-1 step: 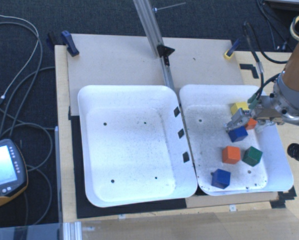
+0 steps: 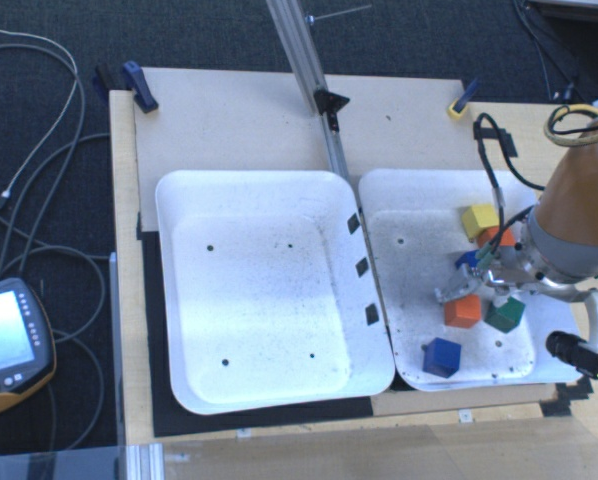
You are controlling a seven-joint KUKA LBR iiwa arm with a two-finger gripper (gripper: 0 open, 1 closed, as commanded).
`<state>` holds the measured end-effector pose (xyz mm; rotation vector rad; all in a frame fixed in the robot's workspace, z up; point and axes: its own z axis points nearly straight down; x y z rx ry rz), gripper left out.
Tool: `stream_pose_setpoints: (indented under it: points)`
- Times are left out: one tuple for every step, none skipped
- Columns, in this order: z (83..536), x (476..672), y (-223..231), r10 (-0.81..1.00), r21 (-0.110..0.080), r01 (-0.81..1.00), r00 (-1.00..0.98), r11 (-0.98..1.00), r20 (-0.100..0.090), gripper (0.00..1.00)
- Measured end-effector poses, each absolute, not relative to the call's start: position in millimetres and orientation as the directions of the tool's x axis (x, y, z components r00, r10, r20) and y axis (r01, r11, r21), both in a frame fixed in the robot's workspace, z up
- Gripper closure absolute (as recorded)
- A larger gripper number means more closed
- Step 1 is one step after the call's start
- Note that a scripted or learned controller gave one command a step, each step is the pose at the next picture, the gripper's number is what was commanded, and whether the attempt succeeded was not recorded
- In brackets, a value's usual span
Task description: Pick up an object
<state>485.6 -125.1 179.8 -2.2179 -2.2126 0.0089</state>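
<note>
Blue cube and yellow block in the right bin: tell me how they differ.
The blue cube lies near the front edge of the right bin, apart from the gripper; the yellow block lies farther back, close beside the arm. The blue cube stands alone; the yellow block touches a small orange piece. Both are small, boxy and rest on the bin floor.
</note>
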Motion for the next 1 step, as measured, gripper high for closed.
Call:
stream_pose_setpoints:
  points:
    - [130.2, 513.9, -98.0, 1.000, 0.001, 1.000, 0.001, -0.001, -0.001, 0.00]
